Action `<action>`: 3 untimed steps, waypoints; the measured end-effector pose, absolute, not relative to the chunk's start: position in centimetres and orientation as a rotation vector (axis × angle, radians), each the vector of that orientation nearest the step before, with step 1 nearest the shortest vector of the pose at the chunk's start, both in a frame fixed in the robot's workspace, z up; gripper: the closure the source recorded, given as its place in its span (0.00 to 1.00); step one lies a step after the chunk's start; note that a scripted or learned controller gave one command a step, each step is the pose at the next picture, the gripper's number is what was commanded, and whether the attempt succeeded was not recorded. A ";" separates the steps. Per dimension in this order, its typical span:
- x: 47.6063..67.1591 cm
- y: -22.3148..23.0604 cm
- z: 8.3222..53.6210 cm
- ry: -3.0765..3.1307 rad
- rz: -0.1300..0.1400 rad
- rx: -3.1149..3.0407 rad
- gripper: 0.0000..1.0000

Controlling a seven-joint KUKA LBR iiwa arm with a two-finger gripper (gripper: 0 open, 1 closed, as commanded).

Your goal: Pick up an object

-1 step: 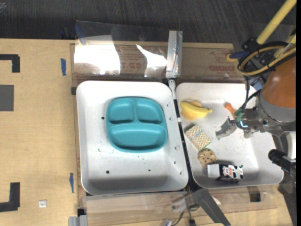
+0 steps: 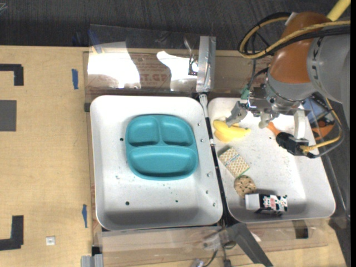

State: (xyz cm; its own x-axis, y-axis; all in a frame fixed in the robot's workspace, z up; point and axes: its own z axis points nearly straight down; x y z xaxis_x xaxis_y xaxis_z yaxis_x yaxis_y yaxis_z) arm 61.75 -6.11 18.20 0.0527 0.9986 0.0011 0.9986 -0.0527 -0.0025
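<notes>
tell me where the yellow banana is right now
The yellow banana lies in the right white bin, near its upper-left corner beside the divider, just below the gripper and above the patterned square packet.

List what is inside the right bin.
The right bin holds a banana, a patterned packet, a cookie and a black-and-white item. The arm covers its upper right corner.

Teal three-section plastic plate (image 2: pixel 161 146) in speckled white left bin (image 2: pixel 105 171); yellow plastic banana (image 2: pixel 230 130), checkered pastel square pouch (image 2: pixel 234 160), brown dotted round cookie (image 2: pixel 244 185), black-and-white small carton (image 2: pixel 267 202) in white right bin (image 2: pixel 311 188).
</notes>
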 end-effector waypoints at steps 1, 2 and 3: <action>60.2 -10.9 8.7 -1.950 -0.005 -2.466 0.00; 59.9 -8.4 18.7 -2.476 -0.006 -1.944 0.00; 59.1 -12.7 17.8 -2.482 0.002 -1.926 0.00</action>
State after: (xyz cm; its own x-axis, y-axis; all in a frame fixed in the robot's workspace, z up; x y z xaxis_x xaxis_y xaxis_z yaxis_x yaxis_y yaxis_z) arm 59.09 -12.71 17.80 -0.2484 0.9687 -0.0006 0.9687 0.2484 -0.0014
